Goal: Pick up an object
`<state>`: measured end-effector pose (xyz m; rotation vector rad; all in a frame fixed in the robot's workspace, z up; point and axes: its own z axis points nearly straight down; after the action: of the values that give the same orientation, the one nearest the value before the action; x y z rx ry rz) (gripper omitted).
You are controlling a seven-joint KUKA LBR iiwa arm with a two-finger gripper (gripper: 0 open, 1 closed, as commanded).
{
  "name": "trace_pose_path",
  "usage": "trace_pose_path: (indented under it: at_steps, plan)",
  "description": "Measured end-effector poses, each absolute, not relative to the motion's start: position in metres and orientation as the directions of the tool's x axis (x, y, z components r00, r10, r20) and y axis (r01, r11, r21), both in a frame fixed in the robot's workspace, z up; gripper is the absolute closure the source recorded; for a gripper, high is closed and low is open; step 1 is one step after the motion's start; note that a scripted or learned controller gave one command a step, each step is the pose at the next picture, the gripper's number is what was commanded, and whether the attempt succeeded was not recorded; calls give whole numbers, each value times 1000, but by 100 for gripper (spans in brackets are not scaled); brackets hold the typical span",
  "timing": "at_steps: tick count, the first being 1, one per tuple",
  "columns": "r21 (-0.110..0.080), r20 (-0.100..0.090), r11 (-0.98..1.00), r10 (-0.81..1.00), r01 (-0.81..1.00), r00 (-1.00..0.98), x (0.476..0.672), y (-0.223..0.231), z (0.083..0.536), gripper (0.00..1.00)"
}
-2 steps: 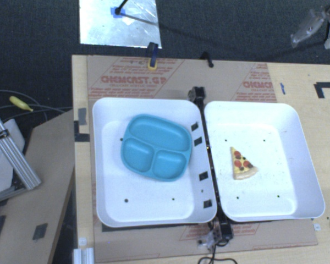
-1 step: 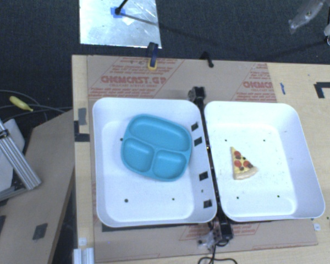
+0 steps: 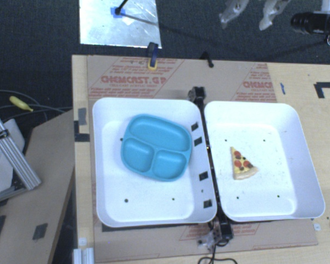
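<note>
A toy pizza slice [image 3: 242,163] lies flat in the right bin [image 3: 297,147], left of its middle, tip pointing to the far side. A blue divided plate [image 3: 155,146] rests in the left bin [image 3: 107,164]. My gripper [image 3: 249,14] hangs at the top of the view, well beyond the far edge of the right bin and high above the bench. Its two pale fingers [image 3: 232,11] are spread apart, open, with nothing between them.
The two bins meet along a black hinge strip [image 3: 206,158]. They sit on a cardboard sheet [image 3: 220,76]. A shiny metal plate [image 3: 120,15] lies on the floor at the far left. An aluminium frame [image 3: 8,153] stands left of the bench.
</note>
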<state>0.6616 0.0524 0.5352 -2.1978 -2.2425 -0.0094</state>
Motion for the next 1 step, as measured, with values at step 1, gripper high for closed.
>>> trace_pose_path:
  at_steps: [1]
  plan:
    - [-3, -1, -3, 1000, 1000, 3, 643, -7, 490, 0]
